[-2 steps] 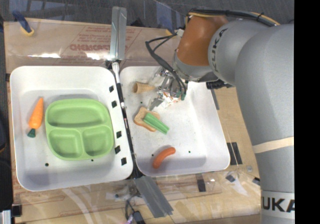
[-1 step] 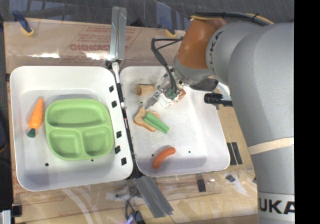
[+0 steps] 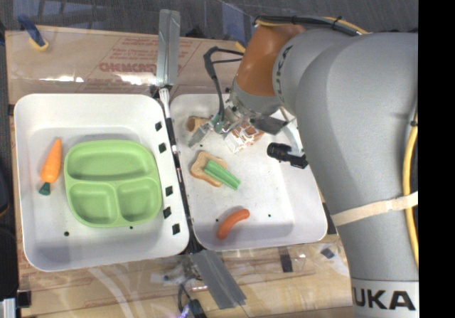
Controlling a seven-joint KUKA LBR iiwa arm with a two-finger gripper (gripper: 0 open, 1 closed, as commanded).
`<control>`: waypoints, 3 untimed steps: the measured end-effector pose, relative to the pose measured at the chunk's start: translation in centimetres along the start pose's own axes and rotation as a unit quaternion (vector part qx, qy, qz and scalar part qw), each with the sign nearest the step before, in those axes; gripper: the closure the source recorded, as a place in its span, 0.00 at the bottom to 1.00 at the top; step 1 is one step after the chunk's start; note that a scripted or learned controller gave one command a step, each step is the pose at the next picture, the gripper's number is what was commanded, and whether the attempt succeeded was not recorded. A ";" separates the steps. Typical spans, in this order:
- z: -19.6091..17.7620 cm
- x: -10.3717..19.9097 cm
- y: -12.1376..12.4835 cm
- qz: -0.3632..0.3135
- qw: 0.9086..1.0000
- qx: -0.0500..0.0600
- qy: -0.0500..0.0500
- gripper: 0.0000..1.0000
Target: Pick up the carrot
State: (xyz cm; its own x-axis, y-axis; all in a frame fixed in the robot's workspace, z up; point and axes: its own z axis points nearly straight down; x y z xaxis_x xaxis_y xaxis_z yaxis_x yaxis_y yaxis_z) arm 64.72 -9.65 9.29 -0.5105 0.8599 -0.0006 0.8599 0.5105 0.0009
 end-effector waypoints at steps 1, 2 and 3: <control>0.0 -1.2 0.4 0.132 0.991 0.000 0.000 0.00; 0.5 -4.4 -2.2 0.396 0.918 0.016 0.007 0.00; -1.7 -5.2 -2.8 0.543 0.840 0.017 0.004 0.00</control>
State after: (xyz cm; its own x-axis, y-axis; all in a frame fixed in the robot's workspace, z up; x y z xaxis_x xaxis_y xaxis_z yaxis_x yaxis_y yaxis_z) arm 64.95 -15.53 10.95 0.5746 0.8184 -0.0116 0.8178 -0.5746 -0.0328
